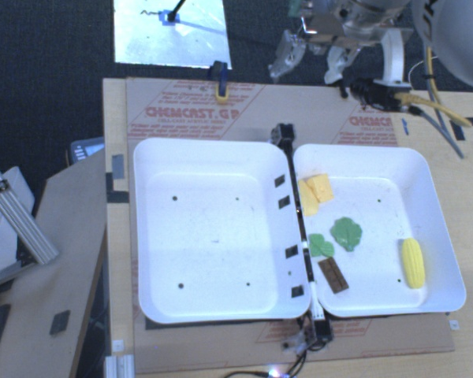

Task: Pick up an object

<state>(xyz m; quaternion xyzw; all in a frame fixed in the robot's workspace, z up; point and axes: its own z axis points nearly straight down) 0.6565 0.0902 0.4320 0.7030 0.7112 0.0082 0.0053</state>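
The right bin (pixel 426 179) holds a yellow cheese-like block (pixel 315 191) near its left wall, two green leafy pieces (pixel 347 232) (pixel 322 246), a brown chocolate bar (pixel 333 275) and a yellow corn cob (pixel 412 262) at the right. My gripper (pixel 309 60) hangs high above the bench's far edge, beyond the bins, open with nothing between its fingers.
The left bin (pixel 213 235) sits beside the right one, joined by a black clip strip (pixel 296 211). A shiny metal plate (pixel 172 20) lies at the back left. Cables (pixel 433 105) trail at the back right. An aluminium rail (pixel 16 219) leans at the left.
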